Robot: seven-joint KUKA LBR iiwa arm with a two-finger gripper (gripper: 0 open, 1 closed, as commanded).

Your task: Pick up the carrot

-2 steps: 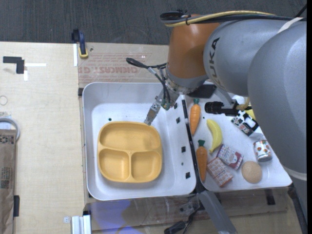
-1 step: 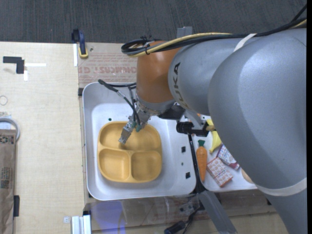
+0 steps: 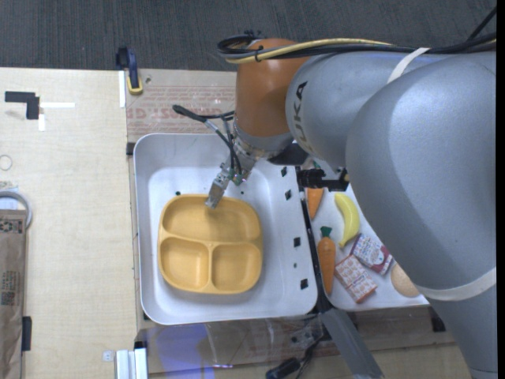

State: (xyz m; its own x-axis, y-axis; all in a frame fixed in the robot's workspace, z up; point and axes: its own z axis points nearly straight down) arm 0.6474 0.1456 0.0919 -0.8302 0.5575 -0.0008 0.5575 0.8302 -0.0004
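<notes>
A pale wooden surface (image 3: pixel 63 235) carries two white bins. In the left bin (image 3: pixel 150 212) lies a yellow divided plate (image 3: pixel 211 243); the pincer (image 3: pixel 216 193) hangs over its upper edge, whether open or closed I cannot tell. The carrot (image 3: pixel 326 263) lies in the right bin (image 3: pixel 379 305), lower right of centre, beside a banana (image 3: pixel 347 219).

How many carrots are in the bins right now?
2, both in the right bin: one carrot lying along its left wall, another just above it, beside the banana. The arm may hide more.
</notes>
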